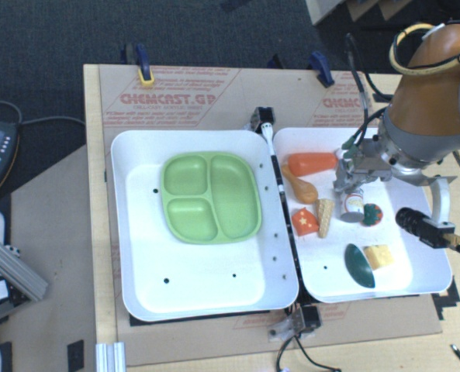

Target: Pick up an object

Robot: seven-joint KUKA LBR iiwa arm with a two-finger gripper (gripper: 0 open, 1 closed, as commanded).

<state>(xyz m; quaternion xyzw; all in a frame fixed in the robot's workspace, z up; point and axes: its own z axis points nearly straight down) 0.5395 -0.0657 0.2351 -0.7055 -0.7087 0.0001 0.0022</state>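
Two white bins (136, 208): left holds a green tray (211, 198), right holds toys under the hand (347, 186), grip unclear

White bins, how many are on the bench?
2. The left bin holds a green divided plate; the right bin holds small toy foods, below the gripper.

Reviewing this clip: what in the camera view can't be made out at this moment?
- Tool: seen from above over the right bin; whether its fingers are open or shut is unclear.
- Small round toy beside the tool: too small to identify, partly covered by it.
- Arm: cut off by the right edge.
- Dark green piece and yellow block: touching or merely adjacent, cannot tell.
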